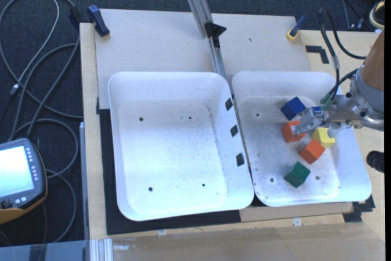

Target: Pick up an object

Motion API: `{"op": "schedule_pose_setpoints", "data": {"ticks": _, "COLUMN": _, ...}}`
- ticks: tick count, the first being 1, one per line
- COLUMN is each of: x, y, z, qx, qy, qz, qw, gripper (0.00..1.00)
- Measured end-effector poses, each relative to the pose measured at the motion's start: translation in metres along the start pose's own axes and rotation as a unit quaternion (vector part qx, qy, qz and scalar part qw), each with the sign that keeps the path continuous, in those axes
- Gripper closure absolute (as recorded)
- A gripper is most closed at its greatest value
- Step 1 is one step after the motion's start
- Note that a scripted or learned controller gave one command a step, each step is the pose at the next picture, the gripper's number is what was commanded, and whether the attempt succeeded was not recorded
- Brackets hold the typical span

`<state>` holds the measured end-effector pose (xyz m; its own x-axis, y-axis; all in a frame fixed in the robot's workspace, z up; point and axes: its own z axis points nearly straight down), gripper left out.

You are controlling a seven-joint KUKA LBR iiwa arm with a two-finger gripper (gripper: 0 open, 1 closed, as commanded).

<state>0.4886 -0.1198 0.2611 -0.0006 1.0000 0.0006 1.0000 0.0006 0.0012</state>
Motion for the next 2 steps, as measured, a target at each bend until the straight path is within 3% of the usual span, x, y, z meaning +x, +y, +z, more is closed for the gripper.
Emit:
{"op": "schedule_pose_setpoints", "data": {"ticks": 1, "x": 0.025, "y": 0.025, "z": 0.166, "qx": 0.005, "qy": 0.001, "qz": 0.0, "qw": 1.0, "gripper": 0.0}}
{"op": "schedule_pose_setpoints", "data": {"ticks": 2, "x": -0.037, "y": 0.085, "z": 0.154, "qx": -0.002, "qy": -0.002, "qz": 0.001, "qw": 1.0, "gripper": 0.0}}
